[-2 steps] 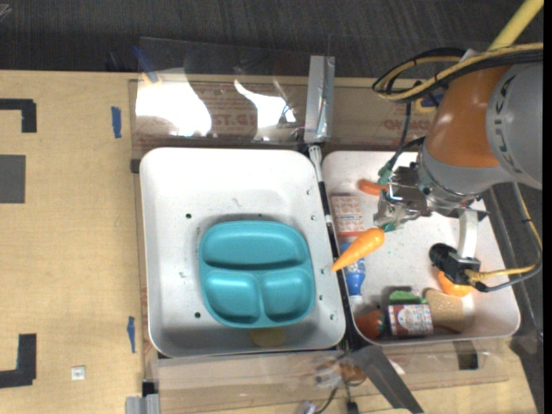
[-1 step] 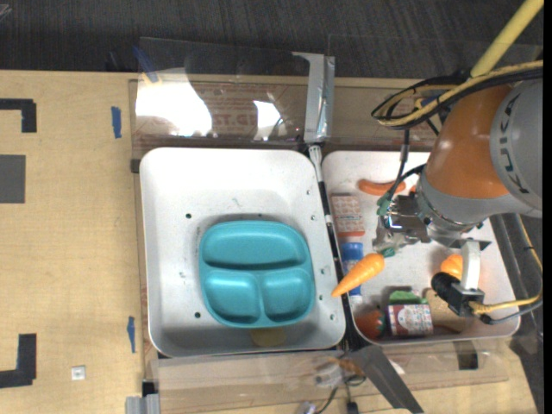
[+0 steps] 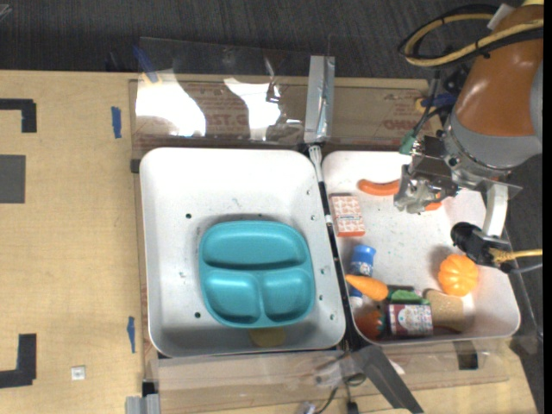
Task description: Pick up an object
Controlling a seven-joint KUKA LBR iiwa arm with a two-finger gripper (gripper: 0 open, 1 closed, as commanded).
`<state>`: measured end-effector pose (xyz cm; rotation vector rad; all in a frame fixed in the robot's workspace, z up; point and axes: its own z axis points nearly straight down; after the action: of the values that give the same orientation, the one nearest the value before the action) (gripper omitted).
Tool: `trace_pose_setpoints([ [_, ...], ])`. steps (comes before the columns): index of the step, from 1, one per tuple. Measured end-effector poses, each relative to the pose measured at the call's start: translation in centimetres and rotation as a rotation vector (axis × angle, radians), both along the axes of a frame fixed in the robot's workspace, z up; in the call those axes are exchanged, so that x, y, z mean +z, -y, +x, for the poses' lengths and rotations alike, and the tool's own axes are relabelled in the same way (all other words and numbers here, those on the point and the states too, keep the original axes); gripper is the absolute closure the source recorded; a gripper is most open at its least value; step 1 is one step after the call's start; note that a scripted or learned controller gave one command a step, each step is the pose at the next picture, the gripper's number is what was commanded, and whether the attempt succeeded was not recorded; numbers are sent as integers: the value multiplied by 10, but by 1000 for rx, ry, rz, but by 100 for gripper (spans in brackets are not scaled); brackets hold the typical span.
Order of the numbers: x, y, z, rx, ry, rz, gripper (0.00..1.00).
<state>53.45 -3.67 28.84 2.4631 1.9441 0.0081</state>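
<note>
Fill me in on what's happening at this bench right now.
A grey and orange robot arm reaches in from the right, its gripper low over the back of the right bin, beside an orange sausage-shaped toy. Nothing can be seen between its fingers. That bin also holds a small red and white box, a blue-capped bottle, a carrot, a small pumpkin and a labelled bottle. The left bin holds a teal divided tray.

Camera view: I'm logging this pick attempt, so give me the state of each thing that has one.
Gripper: low in the right bin, at the orange sausage-like toy; grasp unclear.
Teal divided plate: flat, upright, in the left bin.
Bottle: on its side.
Small carton: lying flat.
Pumpkin toy: upright.
</note>
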Motion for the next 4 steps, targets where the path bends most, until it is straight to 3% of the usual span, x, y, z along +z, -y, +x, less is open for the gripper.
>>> trace_pose_setpoints([
  [1, 8, -1, 0, 2, -2, -2, 100],
  [2, 8, -1, 0, 2, -3, -2, 0],
  [3, -80, 40, -57, -50, -14, -1, 0],
  [4, -201, 65, -53, -8, 1, -1, 0],
])
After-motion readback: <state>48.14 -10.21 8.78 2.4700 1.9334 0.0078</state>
